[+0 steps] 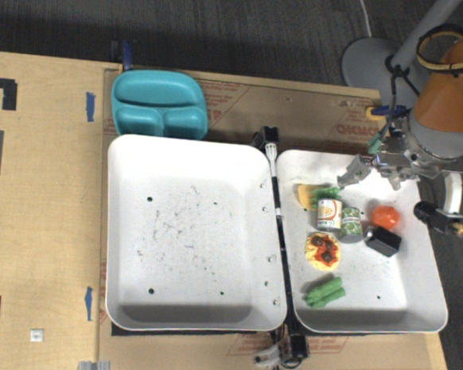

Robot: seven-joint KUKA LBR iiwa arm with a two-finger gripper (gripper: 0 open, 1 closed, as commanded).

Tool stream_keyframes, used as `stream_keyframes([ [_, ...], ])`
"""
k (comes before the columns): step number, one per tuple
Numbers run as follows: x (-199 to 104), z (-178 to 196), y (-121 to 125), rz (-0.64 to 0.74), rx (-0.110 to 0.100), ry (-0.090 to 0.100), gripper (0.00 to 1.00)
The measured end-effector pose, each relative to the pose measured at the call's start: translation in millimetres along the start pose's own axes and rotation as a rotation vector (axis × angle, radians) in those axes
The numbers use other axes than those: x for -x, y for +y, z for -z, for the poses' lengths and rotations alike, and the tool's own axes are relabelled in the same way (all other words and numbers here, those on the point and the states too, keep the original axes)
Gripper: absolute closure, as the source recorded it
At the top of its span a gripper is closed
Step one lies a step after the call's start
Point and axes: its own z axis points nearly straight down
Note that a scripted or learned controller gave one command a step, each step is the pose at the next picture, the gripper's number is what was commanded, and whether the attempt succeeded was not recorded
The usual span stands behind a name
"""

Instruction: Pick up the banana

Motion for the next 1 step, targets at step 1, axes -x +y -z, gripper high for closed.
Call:
stream_keyframes([
  [1,-31.8,-93.0,-50.3,0.066,0.004,-0.002,0.0],
])
